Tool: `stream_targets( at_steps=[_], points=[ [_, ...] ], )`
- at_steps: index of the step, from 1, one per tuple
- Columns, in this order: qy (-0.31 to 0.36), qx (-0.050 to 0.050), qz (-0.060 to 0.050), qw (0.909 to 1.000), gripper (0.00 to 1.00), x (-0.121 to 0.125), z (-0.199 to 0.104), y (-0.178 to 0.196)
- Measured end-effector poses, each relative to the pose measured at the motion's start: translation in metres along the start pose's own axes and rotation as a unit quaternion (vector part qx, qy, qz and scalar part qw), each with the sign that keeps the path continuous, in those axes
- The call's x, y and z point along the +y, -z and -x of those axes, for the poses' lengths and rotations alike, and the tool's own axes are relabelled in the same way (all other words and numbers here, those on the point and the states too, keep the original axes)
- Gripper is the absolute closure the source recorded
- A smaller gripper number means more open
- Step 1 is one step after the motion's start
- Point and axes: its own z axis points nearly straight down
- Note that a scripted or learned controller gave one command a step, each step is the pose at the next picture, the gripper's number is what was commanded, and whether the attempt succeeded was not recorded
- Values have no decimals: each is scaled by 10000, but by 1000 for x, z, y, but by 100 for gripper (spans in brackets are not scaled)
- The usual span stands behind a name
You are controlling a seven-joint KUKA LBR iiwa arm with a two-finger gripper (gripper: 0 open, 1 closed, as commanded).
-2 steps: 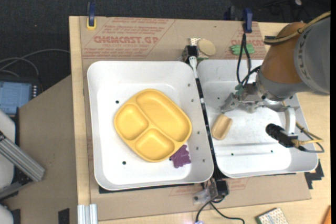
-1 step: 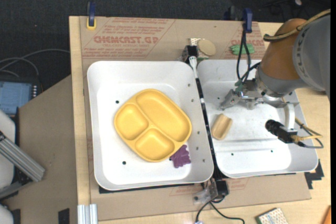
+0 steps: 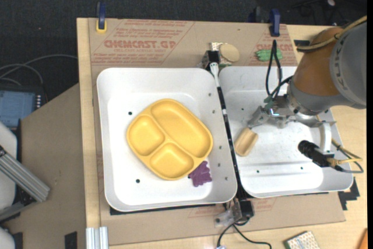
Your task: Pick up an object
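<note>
Dark carpet lies behind a bench topped by a brown board. Its red printing reads "CHEMCAST", followed by letters that look like "G P"; the smaller line above is too fine to read. A blue clamp grips the far left edge.

The left bin holds a yellow three-compartment plate near its middle. The right bin lies beside it, and its right side is partly covered by the arm, which is cut off at the right edge.

The gripper hangs over the far half of the right bin. Its metal fingers are spread apart with nothing between them.

A tan block, tilted, lies at the left side of the right bin, near the gripper on its near left and apart from it.

A small purple piece, its shape hard to make out, touches the plate's near right rim.

Beyond the bins, a round tan thing and a small green thing sit on the board, both too small to name.
</note>
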Motion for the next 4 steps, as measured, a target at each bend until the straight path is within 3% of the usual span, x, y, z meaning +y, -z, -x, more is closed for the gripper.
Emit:
stream_targets(
  at_steps=[1,2,3,4],
  points=[
    [17,5,1,10000,0,-5,-27,0],
    [3,0,19,10000,100,-4,-26,10],
    [25,-12,91,10000,100,7,-50,154],
    [0,-3,15,10000,100,-16,-36,163]
  ],
)
